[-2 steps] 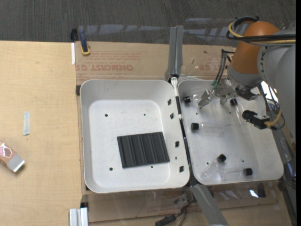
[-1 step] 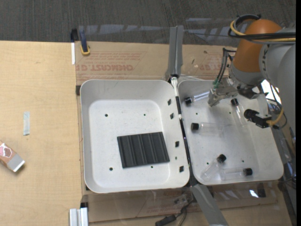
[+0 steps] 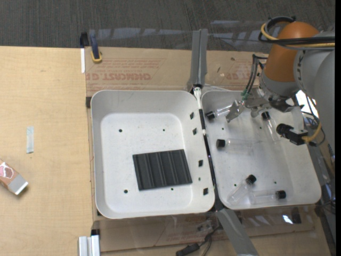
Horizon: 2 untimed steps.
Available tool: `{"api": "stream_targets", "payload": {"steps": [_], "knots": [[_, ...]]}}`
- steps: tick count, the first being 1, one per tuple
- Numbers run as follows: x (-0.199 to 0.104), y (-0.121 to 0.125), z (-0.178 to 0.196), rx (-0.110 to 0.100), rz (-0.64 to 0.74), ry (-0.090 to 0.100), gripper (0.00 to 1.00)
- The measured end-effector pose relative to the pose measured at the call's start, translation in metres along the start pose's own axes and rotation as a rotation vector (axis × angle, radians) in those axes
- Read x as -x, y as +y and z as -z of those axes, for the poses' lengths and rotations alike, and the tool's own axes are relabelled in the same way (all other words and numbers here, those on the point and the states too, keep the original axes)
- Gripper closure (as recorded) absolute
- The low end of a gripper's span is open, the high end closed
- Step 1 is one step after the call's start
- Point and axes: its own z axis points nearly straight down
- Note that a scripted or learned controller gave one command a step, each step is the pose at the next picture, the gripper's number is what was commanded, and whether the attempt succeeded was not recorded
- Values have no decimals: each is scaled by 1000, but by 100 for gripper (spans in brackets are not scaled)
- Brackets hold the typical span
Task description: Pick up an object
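A black ribbed mat [image 3: 162, 169] lay flat in the left bin [image 3: 106, 103], well apart from the gripper [image 3: 233, 111], which hung over the far corner of the right bin [image 3: 306, 188]; whether it gripped anything I couldn't tell.

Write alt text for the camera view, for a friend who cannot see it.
A grey robot arm reaches from the right over the right white bin, its end effector low among several small clear and black items. The left white bin holds a dark ribbed rectangular pad.
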Motion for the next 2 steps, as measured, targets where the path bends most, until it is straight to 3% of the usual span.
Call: {"api": "stream_targets", "payload": {"steps": [1, 2], "knots": [[42, -5, 15, 11, 17, -3, 0], [47, -88, -9, 10, 101, -1, 0]]}}
